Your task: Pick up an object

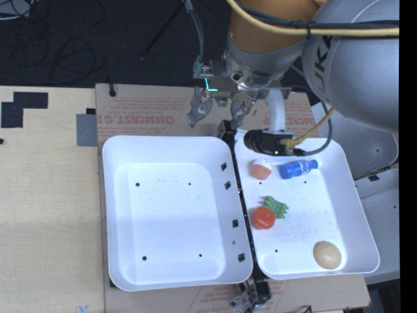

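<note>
Gripper (218,113) hangs raised above the far rim where the two bins meet, fingers spread apart and nothing between them. Step in hand, as judged: approach, before any descent; no object picked yet. Candidates all lie in the right bin (352,204), below and to the near side of the gripper: an orange-and-white piece (261,169) closest, a blue bottle (297,168) just beside it, a red tomato with green leaf (266,215) further toward the near edge, a tan egg-shaped object (327,254) farthest off. Left bin (117,207) sits alongside on the desk (45,194). Next move calls for centring over one item, likely the orange-and-white piece, then lowering with fingers straddling it.
</note>
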Controlling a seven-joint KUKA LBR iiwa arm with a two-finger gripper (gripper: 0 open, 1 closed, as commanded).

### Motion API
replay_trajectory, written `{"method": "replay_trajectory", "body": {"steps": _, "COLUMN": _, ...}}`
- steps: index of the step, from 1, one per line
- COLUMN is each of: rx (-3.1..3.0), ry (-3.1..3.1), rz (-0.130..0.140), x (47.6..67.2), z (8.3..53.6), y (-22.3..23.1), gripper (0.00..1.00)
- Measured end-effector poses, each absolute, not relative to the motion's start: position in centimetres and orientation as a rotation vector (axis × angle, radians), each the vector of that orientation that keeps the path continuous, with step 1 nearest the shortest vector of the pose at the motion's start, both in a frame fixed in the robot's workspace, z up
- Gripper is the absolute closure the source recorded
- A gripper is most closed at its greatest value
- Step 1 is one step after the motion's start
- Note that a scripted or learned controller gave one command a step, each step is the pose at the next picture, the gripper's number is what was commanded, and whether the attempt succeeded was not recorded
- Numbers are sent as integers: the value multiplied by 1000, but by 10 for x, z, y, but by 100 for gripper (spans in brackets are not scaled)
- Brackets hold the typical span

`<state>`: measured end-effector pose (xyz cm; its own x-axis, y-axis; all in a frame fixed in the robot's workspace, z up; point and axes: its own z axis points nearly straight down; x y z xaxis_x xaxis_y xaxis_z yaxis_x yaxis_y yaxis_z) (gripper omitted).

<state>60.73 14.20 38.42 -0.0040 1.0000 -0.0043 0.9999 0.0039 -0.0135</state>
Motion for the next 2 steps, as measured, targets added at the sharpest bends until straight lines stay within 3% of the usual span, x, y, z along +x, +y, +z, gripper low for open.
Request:
{"method": "replay_trajectory", "body": {"steps": 1, "rx": -2209, "ry": -2222, "rz": 25, "x": 608, "z": 393, "y": 142, "gripper": 100}}
{"method": "replay_trajectory", "body": {"steps": 2, "rx": -2209, "ry": -2222, "rz": 26, "x": 608, "z": 393, "y": 142, "gripper": 0}}
